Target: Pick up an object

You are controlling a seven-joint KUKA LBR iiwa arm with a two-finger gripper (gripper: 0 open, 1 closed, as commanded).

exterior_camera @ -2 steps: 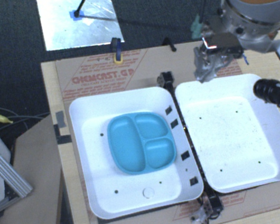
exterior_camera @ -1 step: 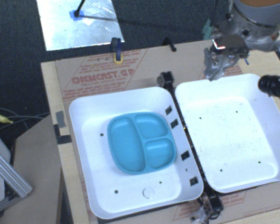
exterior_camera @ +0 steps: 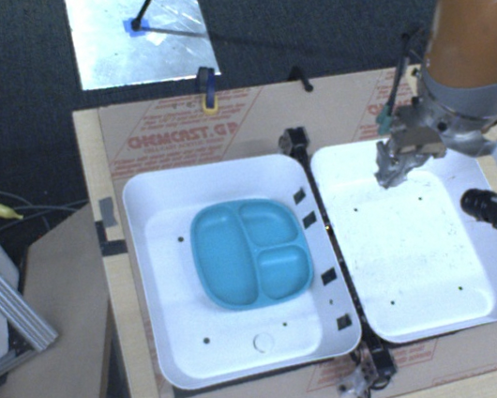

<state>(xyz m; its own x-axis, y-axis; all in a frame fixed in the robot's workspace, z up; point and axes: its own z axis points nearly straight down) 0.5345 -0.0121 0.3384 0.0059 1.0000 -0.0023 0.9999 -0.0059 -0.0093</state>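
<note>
Centrally, blue three-compartment plate (exterior_camera: pixel 249 251), left bin (exterior_camera: pixel 159 257).

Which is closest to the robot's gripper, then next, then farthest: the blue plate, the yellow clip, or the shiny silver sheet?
From the gripper:
1. Blue plate, in the left bin.
2. Yellow clip, on the board behind the bins.
3. Silver sheet, far back on the left.

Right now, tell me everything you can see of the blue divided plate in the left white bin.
The blue divided plate is a light blue, rounded-rectangle tray that looks like smooth plastic. Raised ridges split it into three compartments: one large on the view's left and two smaller on the right. It lies flat and upright near the middle of the left white bin, resting on the bin's floor. Its compartments hold nothing visible, and nothing else touches it.
</note>
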